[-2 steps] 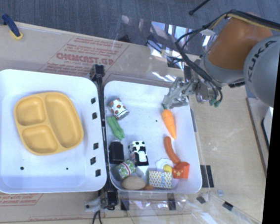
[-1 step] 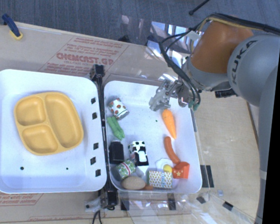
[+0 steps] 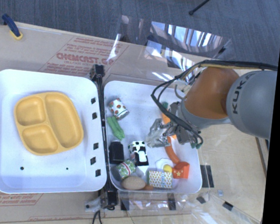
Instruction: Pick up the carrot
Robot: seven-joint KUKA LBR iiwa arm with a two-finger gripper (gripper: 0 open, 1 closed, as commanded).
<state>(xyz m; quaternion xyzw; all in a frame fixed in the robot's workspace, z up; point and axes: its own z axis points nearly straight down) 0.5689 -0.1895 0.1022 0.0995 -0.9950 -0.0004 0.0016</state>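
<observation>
**Two bins, one arm, one carrot**

Bins: two. Left bin [image 3: 0, 119] holds one yellow divided plate [image 3: 47, 121]. Right bin [image 3: 137, 91] holds the clutter.

Carrot [image 3: 171, 151]: one, orange, lying at about 3 o'clock in the right bin, slanting toward 5 o'clock.

Gripper [image 3: 158, 136]: one, low over the carrot's upper end; whether its jaws grip or stand released, cannot tell.

Other items, one each: green pod [image 3: 115, 127] at 9 o'clock; striped can [image 3: 118, 108] at 10 o'clock; black-and-white cow [image 3: 139, 151]; fried egg [image 3: 164, 164]; red box [image 3: 180, 170]; brown potato [image 3: 133, 183] at 6 o'clock.
</observation>
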